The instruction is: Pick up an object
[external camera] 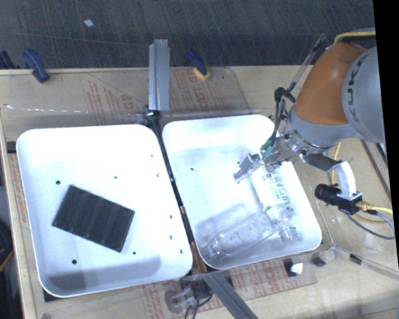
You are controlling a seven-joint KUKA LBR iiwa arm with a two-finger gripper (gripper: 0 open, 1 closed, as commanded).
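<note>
Claw low in right bin, near its right wall; finger state: cannot tell. Clear plastic bottles at near-right corner. Advise centring over one bottle's body before closing.

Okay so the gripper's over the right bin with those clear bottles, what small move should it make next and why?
Probably a short descent. The gripper sits above the upper end of a clear bottle in the right bin, with nothing seen between its fingers. A second clear bottle lies nearer the front, so lowering straight down looks simplest.
</note>
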